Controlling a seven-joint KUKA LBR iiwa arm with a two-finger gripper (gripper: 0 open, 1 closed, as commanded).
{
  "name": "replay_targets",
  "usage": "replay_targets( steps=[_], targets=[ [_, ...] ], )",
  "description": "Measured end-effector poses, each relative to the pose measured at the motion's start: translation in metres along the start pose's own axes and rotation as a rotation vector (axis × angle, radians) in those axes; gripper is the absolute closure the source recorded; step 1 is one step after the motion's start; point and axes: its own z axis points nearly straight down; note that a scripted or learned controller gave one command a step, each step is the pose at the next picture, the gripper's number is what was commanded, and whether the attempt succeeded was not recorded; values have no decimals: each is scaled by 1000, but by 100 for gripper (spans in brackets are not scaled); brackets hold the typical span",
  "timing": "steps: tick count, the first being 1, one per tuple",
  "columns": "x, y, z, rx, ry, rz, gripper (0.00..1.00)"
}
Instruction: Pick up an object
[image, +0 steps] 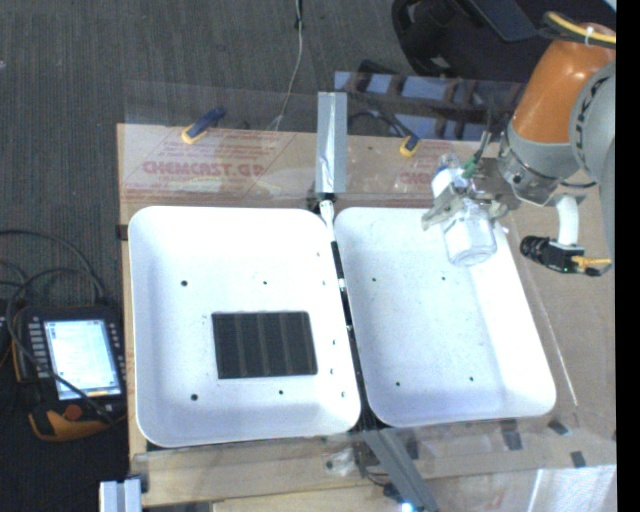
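Observation:
A dark ribbed rectangular slab (264, 344) lies flat in the left bin (170, 250), a little below its middle. My gripper (455, 205) hangs over the far right corner of the right bin (440, 340). A clear plastic cup (470, 240) sits between its fingers, tilted and raised off the bin floor, so the gripper is shut on it. The grey arm with its orange band (555, 85) comes in from the upper right.
A metal post (331, 150) stands at the back between the two bins. Clamps (203, 123) hold the board behind them. A handheld screen unit (75, 355) with cables lies on the floor to the left.

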Motion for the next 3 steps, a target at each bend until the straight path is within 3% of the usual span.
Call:
replay_targets(
  steps=[1,2,3],
  targets=[
    [-39,-20,-38,-1,-2,73,0],
    [-46,-78,78,-1,0,-77,0],
    [-58,-18,99,36,13,28,0]
  ],
)
